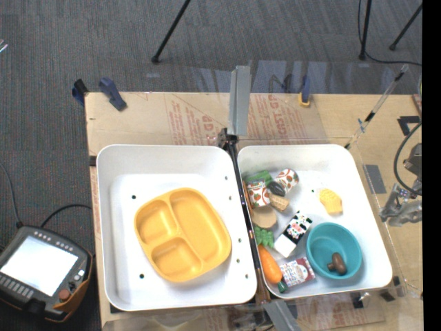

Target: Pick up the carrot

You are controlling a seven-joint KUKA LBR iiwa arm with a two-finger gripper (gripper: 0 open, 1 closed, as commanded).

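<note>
The carrot (270,265) is orange with a green leafy top. It lies in the right bin (344,156) against the bin's left wall, near the front corner, with its tip pointing to the front. A red and white packet (298,273) touches its right side. The gripper (404,208) hangs at the right edge of the camera view, outside the right bin and well away from the carrot.
In the right bin are a teal bowl (334,250) holding a small brown item, a cow-patterned carton (295,231), a strawberry carton (259,194), a can (286,179) and a yellow piece (331,201). The left bin (117,164) holds a yellow divided plate (182,234).
</note>
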